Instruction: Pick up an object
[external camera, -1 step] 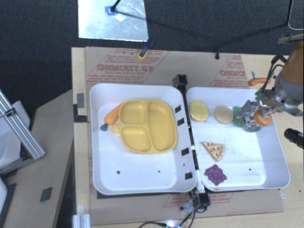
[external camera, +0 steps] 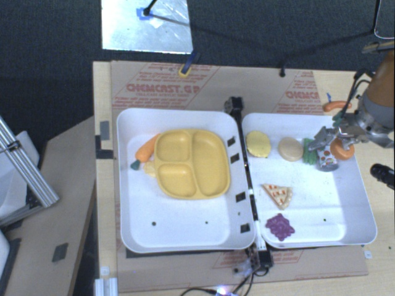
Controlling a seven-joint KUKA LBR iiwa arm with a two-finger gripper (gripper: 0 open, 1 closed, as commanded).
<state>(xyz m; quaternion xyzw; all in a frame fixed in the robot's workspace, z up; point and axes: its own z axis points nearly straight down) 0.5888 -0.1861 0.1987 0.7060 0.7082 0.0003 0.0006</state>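
Tool (external camera: pixel 325 145) low in the right bin (external camera: pixel 358 224) — grip state unreadable, I cannot tell — green piece (external camera: pixel 309 155) touching its left, orange piece (external camera: pixel 343 150) right.

fixed overhead camera | slanted downward | both bins (external camera: pixel 123 165) in frame

— Over the right bin (external camera: pixel 355 224), the gripper (external camera: pixel 326 148) hangs low at the far right corner, right by an orange piece (external camera: pixel 343 150) and something green (external camera: pixel 309 152).

— Holding anything?

— Can't call it; the view is too cluttered there (metal, orange and green all bunched together).

— And the rest of that bin?

— A yellow lemon (external camera: pixel 258 143) beside a tan bun (external camera: pixel 290 149), a pizza slice (external camera: pixel 278 195) mid-bin, purple grapes (external camera: pixel 280 226) near the front.

— The left bin (external camera: pixel 179 239)?

— A yellow divided plate (external camera: pixel 187 164), with a carrot (external camera: pixel 147 147) touching its far-left edge.
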